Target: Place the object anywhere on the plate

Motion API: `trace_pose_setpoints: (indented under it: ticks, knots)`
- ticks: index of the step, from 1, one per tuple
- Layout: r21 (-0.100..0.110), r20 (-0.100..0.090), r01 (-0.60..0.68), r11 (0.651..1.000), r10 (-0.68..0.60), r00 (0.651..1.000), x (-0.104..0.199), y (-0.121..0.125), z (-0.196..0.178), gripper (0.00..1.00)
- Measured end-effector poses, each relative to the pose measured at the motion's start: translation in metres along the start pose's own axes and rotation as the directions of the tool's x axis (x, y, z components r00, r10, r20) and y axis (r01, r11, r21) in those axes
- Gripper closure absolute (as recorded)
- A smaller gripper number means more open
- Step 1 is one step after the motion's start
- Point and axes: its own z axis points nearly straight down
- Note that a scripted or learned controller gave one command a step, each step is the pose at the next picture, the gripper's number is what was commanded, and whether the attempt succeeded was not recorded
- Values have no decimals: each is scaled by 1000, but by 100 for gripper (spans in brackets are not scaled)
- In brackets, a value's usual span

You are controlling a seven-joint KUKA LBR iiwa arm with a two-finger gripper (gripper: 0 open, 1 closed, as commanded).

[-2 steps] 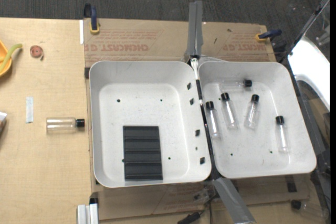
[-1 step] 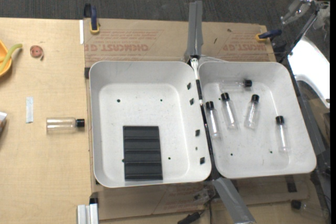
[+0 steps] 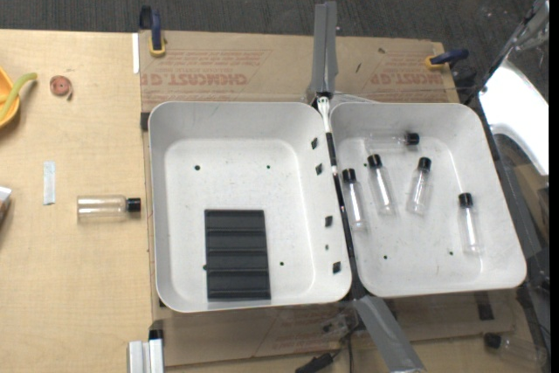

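— Camera view: which step are we at?

— The start, I'd judge. The plate (image 3: pixel 236 255) lies bare in the left bin (image 3: pixel 162 188), near its front edge. Five vials (image 3: pixel 380 183) lie in the right bin (image 3: pixel 493 153), none touching another, all well apart from the plate.

— And the gripper?

— I cannot tell whether it is released or clenched; no vial looks held.

— What does the next move call for?

— Probably a pick. The vials lie flat, mostly pointing front to back, so closing across a body rather than along it seems wise. The top one lies crosswise and would need a turned wrist.

— How would they handle?

— Clear, thin cylinders with black caps, smooth and round, likely to roll or slip, and faint against the white bin floor. The plate is black, rectangular and ribbed crosswise; the ribs may stop a vial rolling if it is laid along them.

— Anything else?

— One more bottle (image 3: pixel 106 205) lies on the wooden bench, left of the bins.
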Motion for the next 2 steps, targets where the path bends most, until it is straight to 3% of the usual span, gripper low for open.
trace_pose_setpoints:
  ticks: [1,2]
  knots:
    - [1,0,-130,992,130,992,105,34,0,0]
    - [1,0,-122,993,122,993,56,23,0,0]
